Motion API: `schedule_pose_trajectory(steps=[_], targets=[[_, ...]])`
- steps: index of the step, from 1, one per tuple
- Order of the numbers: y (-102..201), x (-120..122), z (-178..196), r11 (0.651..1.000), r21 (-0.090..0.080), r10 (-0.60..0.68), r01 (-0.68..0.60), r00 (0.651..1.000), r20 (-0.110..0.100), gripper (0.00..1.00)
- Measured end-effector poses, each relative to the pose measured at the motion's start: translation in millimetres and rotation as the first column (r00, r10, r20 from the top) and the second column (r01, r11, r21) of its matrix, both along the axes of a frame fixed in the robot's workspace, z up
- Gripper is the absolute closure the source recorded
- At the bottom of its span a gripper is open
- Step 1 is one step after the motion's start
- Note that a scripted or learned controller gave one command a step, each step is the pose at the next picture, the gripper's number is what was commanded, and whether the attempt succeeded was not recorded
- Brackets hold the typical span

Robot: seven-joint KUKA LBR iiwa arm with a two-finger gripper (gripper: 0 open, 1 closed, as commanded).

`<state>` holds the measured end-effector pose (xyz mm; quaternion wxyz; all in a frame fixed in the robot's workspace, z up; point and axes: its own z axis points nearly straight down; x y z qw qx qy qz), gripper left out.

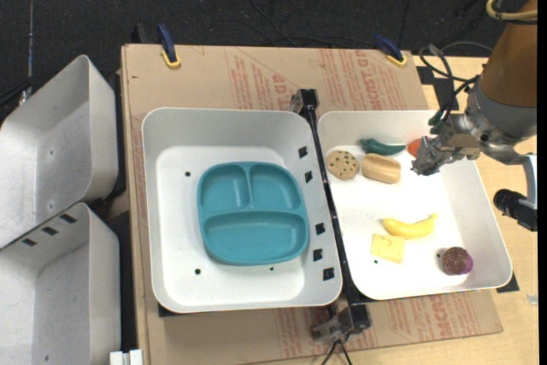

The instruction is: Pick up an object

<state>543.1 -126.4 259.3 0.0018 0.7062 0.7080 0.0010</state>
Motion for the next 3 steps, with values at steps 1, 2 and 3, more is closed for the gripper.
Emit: schedule_pose_trajectory(steps=[1, 2, 3], targets=[[61, 15, -4, 1.0, 0.001, 0.003, -0.003, 1.0, -0.002, 1.0], [112, 29, 0, 1.0, 0.002, 0.005, -0.005, 1.0, -0.002, 1.0], [158, 28, -7, 1.0, 0.002, 0.004, -0.004, 1.0, -0.006, 1.0]])
